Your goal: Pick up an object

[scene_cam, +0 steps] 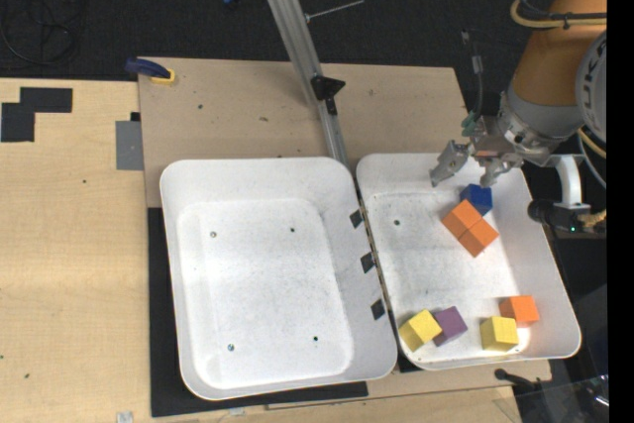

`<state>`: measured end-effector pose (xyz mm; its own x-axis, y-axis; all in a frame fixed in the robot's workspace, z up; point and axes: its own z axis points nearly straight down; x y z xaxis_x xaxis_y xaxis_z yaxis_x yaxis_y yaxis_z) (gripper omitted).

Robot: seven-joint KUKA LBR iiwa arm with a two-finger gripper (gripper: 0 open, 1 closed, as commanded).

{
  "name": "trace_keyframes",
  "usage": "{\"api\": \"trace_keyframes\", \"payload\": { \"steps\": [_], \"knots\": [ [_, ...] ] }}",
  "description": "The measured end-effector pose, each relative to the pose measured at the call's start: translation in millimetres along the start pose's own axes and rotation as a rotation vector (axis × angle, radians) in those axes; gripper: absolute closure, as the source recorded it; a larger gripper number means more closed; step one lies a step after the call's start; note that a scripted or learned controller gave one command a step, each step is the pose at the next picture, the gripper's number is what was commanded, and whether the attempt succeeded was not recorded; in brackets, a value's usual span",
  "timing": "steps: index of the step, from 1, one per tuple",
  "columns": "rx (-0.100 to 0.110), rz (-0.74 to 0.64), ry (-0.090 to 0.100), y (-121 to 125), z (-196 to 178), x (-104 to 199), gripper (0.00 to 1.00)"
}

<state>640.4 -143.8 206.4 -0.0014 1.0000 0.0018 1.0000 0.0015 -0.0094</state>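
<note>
The approach step is judged to be in hand: the metal pincer (pixel 473 163), fingers spread apart and holding nothing, is poised at upper right over the small blue block (pixel 478 197) beside the orange block (pixel 470 227), so a descent and closure are called for.

Right bin (pixel 555 297): six small blocks. A blue block (pixel 479 198) lies near the far edge, touching a larger orange block (pixel 470 227) set askew just nearer. Along the near edge: a yellow block (pixel 420 328) touching a purple block (pixel 450 323), then a yellow block (pixel 498 333) beside a small orange block (pixel 520 310).
</note>
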Motion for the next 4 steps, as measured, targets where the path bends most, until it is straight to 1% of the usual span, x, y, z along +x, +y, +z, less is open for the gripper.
{"api": "trace_keyframes", "payload": {
  "steps": [1,2,3,4],
  "knots": [
    [-0.001,0.002,-0.001,1,49,-8,0.00],
    [-0.015,0.001,-0.007,-1,87,-13,0.00],
    [-0.020,0.005,-0.006,0,74,-13,1.00],
    [-0.011,0.006,-0.002,-2,31,-16,1.00]
  ]
}}
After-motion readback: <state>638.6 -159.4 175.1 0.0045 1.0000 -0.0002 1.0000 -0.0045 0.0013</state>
